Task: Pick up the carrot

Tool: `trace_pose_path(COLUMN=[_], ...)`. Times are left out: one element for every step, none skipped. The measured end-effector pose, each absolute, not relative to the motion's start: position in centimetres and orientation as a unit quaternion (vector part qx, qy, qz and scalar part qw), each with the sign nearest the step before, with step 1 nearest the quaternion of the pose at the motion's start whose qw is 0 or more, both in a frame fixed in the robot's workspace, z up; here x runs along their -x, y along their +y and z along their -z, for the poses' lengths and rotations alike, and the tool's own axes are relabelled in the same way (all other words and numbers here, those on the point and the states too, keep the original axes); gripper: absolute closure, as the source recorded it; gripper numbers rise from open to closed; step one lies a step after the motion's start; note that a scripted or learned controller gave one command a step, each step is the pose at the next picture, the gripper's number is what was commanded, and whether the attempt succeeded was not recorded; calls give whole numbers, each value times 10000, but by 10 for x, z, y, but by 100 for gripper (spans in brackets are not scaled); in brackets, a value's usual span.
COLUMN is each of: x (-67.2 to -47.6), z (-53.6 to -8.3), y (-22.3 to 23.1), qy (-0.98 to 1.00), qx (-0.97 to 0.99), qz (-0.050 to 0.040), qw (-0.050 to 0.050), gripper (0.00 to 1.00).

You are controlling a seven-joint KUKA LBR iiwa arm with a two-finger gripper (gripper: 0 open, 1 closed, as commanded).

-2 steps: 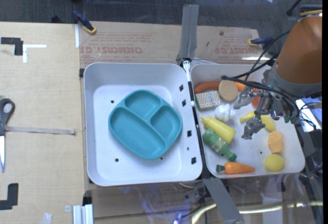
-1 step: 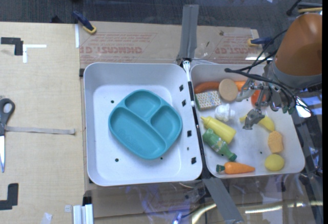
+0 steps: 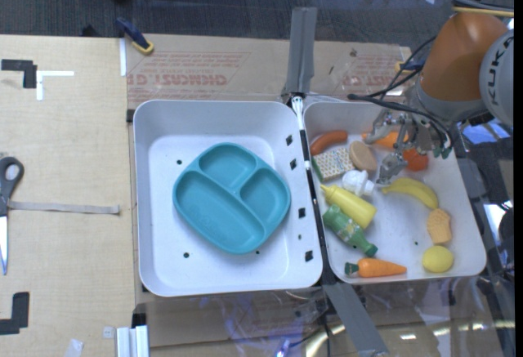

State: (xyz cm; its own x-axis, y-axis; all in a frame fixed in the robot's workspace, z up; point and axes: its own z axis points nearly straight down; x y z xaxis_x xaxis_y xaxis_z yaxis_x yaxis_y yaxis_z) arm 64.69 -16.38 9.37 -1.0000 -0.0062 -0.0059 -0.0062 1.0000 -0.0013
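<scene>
The carrot (image 3: 380, 268), orange with a green stub at its left end, lies flat near the front edge of the right bin (image 3: 470, 208). My gripper (image 3: 391, 158) hangs over the back of that bin, well behind the carrot, among a tan round piece (image 3: 363, 156), a banana (image 3: 413, 190) and a red-orange item (image 3: 415, 158). The grey wrist and cables hide much of what lies under it. The carrot lies free, with nothing touching it from above.
The right bin also holds a sausage (image 3: 328, 140), a cracker (image 3: 333, 161), a yellow bottle (image 3: 350, 202), a green bottle (image 3: 350, 231), a lemon (image 3: 438, 258) and a peach-coloured slice (image 3: 439, 225). A blue divided plate (image 3: 233, 197) lies in the left bin (image 3: 147, 208).
</scene>
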Motion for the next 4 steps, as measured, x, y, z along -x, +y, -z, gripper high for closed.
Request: trace_pose_path(x=[-649, -651, -651, -628], z=[-106, -117, -117, -94], y=[-163, -163, -162, -208], qy=[10000, 9999, 9999, 10000], qx=[48, 57, 58, 87], qz=[16, 27, 25, 5], qw=[70, 108, 107, 27], gripper=[100, 100, 0, 0])
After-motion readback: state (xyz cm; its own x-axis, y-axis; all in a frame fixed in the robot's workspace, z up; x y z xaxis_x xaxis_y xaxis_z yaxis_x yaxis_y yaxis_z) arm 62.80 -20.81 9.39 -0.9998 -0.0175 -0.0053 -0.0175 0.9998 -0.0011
